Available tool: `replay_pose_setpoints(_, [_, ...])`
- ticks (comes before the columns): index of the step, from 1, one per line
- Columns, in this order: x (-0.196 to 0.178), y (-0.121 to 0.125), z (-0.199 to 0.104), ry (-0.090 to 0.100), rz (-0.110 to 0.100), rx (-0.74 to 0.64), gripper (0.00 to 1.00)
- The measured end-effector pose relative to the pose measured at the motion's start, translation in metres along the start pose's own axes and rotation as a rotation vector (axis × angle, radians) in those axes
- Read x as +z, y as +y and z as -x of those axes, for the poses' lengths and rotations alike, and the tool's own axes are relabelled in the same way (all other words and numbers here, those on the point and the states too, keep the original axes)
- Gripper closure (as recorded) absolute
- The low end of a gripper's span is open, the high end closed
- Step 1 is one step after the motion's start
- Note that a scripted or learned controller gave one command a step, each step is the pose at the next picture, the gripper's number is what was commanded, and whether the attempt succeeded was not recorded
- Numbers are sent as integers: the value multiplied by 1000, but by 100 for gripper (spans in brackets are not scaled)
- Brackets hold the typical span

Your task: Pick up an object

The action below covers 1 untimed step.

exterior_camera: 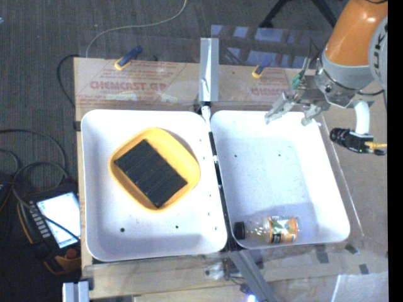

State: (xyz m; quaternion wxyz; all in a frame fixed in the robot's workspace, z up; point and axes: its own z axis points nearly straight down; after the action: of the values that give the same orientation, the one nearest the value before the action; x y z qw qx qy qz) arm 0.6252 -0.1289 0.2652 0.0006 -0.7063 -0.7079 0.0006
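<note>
Two white bins are sitting side by side. Lying at six o'clock in the right bin (pixel 327 187) is a bottle (pixel 267 229); the gripper (pixel 291 112), fingers spread apart and holding nothing, is hovering at its twelve o'clock rim.

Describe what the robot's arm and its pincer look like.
The arm has a rounded orange band above a grey wrist. Its pincer is pale metallic with two thin fingers, and small green parts and wires sit at its base.
</note>
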Motion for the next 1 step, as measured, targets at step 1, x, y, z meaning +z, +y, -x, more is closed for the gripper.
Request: replay_pose_setpoints(1, [4,-86,66,-2,1,-128,0])
